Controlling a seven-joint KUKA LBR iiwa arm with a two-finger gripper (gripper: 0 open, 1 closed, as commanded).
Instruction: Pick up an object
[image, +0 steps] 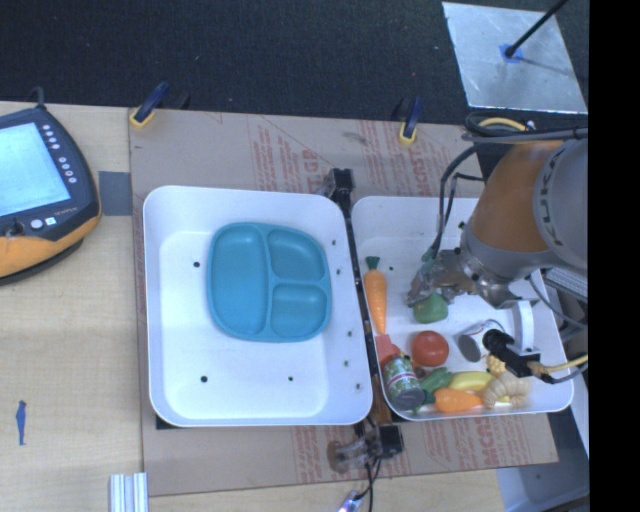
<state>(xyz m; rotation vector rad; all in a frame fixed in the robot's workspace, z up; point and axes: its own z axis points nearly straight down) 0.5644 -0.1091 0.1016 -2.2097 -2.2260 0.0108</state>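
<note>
Green toy sits directly under your end effector, in the right bin; the tomato lies just nearer the camera. You cannot tell the end effector's state.

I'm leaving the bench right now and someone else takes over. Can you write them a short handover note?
End effector: low in the right bin, at a green item; grip unclear.
Right bin also holds a carrot, tomato, can and small toy foods along the near wall.
Left bin holds a blue divided plate.
Done: no pick confirmed.
Left: grasp and lift one object.
</note>
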